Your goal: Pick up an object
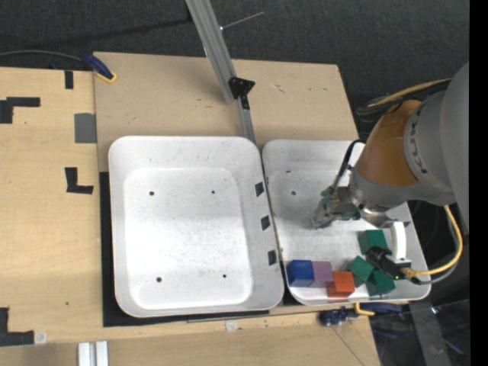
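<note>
White plastic makes up both shallow bins, and the gripper [323, 218] hangs low over the bare floor of the right bin [305, 158], with the grey arm [427, 155] and its orange band [385, 155] bulking up behind and above it. Whether its jaws stand apart or together cannot be told from this slant, and nothing is seen between them. Every candidate for the pick lies below and to the side of the gripper, crowded along the bin's near wall: a blue block [300, 272] nearest under it, a pale purple block [323, 271] touching that one, an orange block [342, 283] just beyond, and green pieces [373, 261] farther out toward the arm's side. That clustering looks like the result of loose things sliding into a corner, and it would leave little room for fingers to slip between neighbours. By my reading the gripper sits over an open patch, apart from all the blocks, so the grasp has not yet found an object. The left bin [122, 158] lies well off on the far side.
</note>
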`<state>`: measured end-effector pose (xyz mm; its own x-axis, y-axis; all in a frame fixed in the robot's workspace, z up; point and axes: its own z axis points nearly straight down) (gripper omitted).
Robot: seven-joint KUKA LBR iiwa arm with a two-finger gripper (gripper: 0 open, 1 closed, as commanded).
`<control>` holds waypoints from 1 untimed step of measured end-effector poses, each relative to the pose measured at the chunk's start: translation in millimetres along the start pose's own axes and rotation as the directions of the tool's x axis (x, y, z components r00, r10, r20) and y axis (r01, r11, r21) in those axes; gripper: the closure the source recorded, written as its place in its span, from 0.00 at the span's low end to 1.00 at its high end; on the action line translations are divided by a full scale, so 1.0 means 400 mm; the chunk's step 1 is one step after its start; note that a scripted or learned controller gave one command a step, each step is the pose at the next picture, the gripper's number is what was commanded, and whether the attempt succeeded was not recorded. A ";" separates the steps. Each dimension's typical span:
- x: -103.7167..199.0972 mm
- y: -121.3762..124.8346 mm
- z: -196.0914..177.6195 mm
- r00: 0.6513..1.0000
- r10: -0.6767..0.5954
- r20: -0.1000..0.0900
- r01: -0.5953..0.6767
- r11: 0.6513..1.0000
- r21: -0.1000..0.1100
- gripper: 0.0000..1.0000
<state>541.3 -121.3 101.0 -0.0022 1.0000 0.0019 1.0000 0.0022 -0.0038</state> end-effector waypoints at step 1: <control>-0.014 0.014 -0.114 1.000 0.001 0.003 -0.001 1.000 -0.007 1.00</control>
<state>547.1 -127.2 146.4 -0.0008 1.0000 -0.0007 1.0000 0.0008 0.0029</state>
